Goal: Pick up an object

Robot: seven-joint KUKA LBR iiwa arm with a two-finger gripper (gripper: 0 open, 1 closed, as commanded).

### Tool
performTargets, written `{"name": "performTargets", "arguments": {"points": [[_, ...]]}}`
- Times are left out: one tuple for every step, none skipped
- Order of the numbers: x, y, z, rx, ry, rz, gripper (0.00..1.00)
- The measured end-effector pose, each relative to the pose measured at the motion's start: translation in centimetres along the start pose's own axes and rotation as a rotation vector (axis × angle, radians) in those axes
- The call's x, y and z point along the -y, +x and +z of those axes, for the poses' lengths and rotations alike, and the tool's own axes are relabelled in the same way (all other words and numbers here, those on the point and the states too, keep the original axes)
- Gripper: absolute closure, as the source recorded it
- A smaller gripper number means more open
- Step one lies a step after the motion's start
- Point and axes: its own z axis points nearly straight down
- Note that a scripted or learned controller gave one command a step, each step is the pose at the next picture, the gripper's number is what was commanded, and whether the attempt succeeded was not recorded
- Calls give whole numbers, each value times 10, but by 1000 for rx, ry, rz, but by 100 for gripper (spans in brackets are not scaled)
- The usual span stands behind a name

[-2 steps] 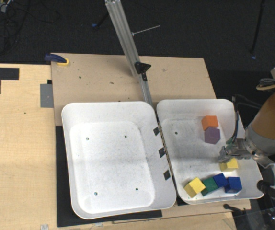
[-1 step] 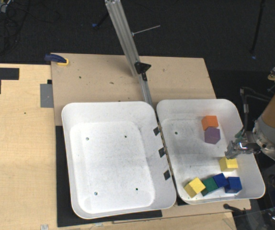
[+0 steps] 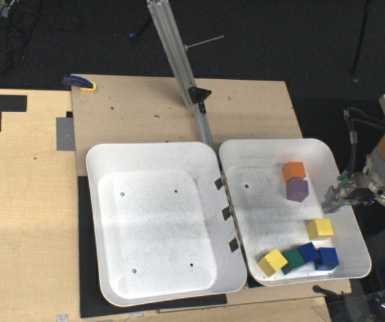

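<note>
Seven blocks [image 3: 298,255] (two blue)

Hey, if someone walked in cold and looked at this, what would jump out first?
The bright blocks in the right bin: an orange block touching a purple block, and a yellow block by itself. The gripper hangs at that bin's right edge, near the purple block.

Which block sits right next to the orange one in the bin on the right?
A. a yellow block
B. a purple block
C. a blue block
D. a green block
B: the purple block lies just below the orange block, touching or nearly so, while the yellow, green and blue blocks lie farther down toward the near edge of the right bin.
</note>
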Motion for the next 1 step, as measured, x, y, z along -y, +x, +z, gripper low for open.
{"name": "performTargets", "arguments": {"points": [[-5, 8, -57, 0, -1, -1, 100]]}}
